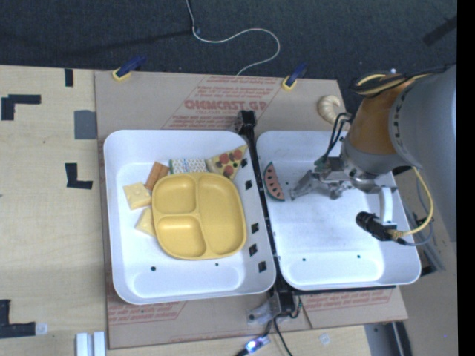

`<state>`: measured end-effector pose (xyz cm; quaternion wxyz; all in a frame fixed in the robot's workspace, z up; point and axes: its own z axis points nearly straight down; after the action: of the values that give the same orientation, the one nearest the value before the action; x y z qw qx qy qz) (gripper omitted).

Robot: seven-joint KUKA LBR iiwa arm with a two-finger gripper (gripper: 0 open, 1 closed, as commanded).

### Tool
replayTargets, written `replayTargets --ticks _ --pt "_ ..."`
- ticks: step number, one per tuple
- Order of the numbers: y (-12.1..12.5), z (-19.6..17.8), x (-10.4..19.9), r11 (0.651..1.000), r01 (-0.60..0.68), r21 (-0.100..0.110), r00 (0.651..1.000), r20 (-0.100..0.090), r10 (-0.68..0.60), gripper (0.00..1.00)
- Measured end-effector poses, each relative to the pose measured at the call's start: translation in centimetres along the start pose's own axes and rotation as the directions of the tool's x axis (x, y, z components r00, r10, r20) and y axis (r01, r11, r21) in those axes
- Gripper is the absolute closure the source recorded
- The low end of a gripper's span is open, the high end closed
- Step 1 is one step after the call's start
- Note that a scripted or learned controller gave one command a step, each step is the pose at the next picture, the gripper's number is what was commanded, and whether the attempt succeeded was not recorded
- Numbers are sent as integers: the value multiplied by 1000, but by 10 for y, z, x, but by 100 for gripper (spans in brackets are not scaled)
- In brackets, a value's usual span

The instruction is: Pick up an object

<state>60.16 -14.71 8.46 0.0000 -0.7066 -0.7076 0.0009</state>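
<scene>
1. A watermelon slice toy, red with a dark rind, lies at the left edge of the right bin, against the divider between the two bins, near the middle of the frame.
2. The gripper sits just right of the slice, fingertips pointing left toward it; a bare strip of bin floor separates them, so nothing is between the fingers.
3. Whether the fingers are spread or pressed together cannot be told; they read as one thin grey wedge.
4. The arm enters from the upper right of the frame, its orange band above the wrist, and slants down and left over the right bin.
5. The left bin holds a yellow divided plate in its middle, with a pizza slice toy above it, near the divider, and cracker-like pieces at its left.
</scene>
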Motion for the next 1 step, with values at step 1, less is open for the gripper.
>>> replayTargets --ticks 1 --pt "0 -11 0 1000 0 -1 1000 0 0 100"
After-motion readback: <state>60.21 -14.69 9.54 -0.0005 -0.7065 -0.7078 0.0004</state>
